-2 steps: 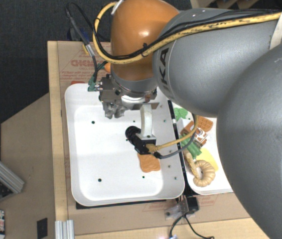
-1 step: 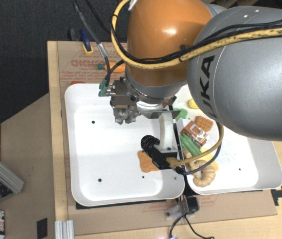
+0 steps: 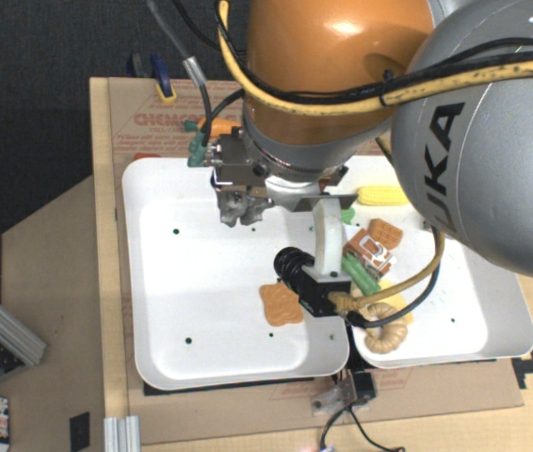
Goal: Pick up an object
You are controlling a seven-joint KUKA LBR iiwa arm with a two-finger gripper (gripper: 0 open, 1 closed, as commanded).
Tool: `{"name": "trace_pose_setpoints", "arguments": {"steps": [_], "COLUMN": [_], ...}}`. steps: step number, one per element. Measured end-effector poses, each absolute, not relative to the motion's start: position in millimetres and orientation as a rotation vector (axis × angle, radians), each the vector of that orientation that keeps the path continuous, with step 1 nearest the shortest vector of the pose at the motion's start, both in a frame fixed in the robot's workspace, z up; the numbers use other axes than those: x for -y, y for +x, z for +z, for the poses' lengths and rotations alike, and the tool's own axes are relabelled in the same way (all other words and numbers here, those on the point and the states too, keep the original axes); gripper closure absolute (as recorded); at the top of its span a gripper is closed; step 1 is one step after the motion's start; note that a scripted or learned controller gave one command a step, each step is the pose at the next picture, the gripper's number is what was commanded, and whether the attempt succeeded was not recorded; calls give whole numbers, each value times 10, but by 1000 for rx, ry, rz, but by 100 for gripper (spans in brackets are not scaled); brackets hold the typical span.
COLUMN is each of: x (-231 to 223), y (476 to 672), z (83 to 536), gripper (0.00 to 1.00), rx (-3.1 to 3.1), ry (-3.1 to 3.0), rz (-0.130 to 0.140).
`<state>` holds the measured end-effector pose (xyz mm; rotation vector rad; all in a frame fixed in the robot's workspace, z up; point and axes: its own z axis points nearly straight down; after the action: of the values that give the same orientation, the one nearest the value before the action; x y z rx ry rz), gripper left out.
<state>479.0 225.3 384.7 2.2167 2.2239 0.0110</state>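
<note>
The only loose thing in the near bin (image 3: 182,290), on the view's left, is an orange-brown flat piece (image 3: 281,305). It lies flat on the white floor, close to the wall this bin shares with its neighbour. That makes it the likeliest object to pick. Lying so low and so near the wall, it probably leaves little room for a grip from that side, so a straight descent from above looks safer than a slanted one.

The hand (image 3: 238,211) hangs over bare floor in the upper middle of the same bin, apart from the flat piece and further back than it. I cannot tell whether it is apart or together, since the wrist hardware above it crowds the outline. No object shows in it. I judge the pick as not yet made, and the hand would need to travel toward the near right corner of the bin before going down.

The other bin (image 3: 464,320) holds the rest, bunched along its left side: a yellow piece (image 3: 381,196) at the back, a brown waffle-like piece (image 3: 381,236) next, a green stick (image 3: 365,273) just beside that, and a pale curled piece (image 3: 386,337) at the front rim. They are packed tight, so any of them would be harder to take alone.

The arm (image 3: 342,55) reaches across this bin and covers much of it. Both bins rest on the cardboard-faced worktop (image 3: 106,252).
</note>
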Motion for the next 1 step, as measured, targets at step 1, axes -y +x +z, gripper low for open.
{"name": "trace_pose_setpoints", "arguments": {"steps": [1], "x": [-2244], "y": [5031], "z": [5180], "gripper": [100], "rx": [-2219], "ry": [2214], "rz": [27]}}
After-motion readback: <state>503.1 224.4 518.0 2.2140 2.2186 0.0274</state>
